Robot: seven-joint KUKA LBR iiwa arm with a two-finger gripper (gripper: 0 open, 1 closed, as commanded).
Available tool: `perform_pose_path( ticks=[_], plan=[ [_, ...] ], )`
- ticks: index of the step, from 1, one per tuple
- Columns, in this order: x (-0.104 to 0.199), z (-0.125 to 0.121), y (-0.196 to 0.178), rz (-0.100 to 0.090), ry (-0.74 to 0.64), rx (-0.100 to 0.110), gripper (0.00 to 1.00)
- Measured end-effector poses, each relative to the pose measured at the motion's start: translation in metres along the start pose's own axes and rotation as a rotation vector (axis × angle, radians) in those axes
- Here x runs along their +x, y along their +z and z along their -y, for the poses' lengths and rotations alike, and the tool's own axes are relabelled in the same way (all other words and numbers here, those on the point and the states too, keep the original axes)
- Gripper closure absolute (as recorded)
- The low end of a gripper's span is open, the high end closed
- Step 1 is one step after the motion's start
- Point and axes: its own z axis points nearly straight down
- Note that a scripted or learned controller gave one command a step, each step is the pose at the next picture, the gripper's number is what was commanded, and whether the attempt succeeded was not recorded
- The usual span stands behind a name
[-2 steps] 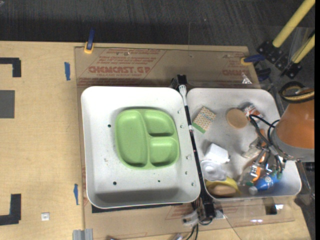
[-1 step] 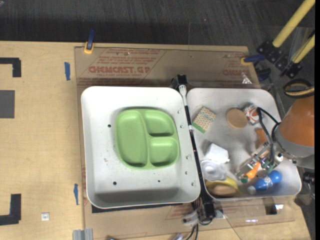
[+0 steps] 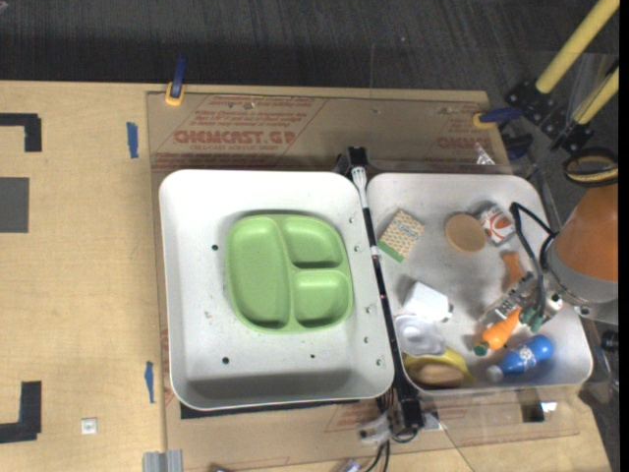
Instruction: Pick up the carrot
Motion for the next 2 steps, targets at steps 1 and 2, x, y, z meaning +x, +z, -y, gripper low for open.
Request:
perform_pose_path(
  ticks=[1,2],
  plan=[
    [0.065,-0.076,-0.090,-0.028,-0.089,0.011,1.00],
    [-0.008,-0.119,-0.099,-0.027,-0.163,0.013,1.00]
  ],
)
